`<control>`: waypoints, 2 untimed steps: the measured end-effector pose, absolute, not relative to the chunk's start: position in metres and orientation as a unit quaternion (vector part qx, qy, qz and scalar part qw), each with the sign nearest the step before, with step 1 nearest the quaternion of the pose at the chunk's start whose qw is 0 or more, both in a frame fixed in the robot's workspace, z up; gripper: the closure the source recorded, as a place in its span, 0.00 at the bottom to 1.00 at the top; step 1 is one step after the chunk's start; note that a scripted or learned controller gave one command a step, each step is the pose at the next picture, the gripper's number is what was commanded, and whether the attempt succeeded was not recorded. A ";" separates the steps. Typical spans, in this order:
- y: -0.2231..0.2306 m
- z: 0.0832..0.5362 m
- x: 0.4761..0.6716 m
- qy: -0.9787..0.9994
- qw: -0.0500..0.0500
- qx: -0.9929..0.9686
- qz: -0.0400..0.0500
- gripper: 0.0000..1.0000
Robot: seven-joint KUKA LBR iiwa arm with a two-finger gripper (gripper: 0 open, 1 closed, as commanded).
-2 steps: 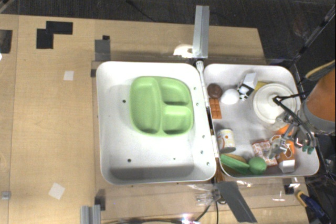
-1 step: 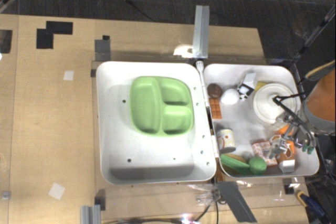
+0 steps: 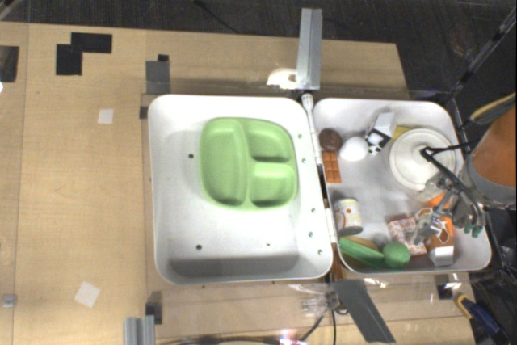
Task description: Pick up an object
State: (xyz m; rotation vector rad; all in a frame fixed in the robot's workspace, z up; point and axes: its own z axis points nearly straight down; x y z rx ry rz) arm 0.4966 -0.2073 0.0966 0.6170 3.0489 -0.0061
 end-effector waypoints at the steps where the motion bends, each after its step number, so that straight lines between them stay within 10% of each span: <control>1: -0.207 0.097 0.496 0.979 0.015 0.203 -0.002 0.00; 2: -0.207 0.096 0.496 0.979 0.015 0.201 -0.002 0.00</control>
